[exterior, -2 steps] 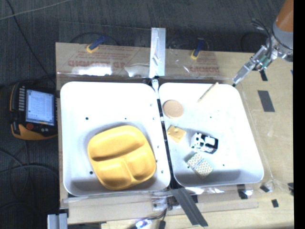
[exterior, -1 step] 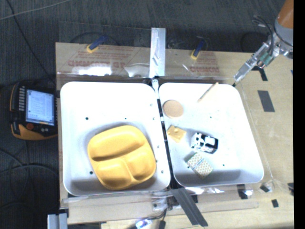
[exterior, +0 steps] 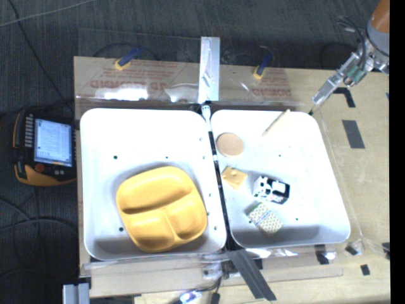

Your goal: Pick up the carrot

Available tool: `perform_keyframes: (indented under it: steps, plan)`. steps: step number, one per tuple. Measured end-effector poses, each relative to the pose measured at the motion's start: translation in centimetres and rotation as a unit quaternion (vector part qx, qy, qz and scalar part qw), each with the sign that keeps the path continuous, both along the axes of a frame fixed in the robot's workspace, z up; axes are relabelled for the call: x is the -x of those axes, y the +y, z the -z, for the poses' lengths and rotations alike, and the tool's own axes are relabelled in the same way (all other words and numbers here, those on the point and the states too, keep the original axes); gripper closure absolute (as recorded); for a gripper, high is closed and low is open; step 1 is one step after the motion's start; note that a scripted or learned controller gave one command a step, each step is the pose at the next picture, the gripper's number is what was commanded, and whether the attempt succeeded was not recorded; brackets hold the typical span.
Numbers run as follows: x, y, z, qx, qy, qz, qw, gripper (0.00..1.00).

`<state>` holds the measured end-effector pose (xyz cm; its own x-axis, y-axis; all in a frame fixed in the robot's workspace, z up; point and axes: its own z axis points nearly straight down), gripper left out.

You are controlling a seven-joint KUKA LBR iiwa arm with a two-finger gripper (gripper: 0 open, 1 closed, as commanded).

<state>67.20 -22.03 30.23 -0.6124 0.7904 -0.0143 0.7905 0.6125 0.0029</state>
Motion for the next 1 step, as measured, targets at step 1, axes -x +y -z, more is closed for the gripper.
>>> perform_keyframes:
  steps: [1]
  plan:
    - [-0.10, 0.07, -1.00, 0.0008, -0.002, -0.001, 1.0000, 1.00]
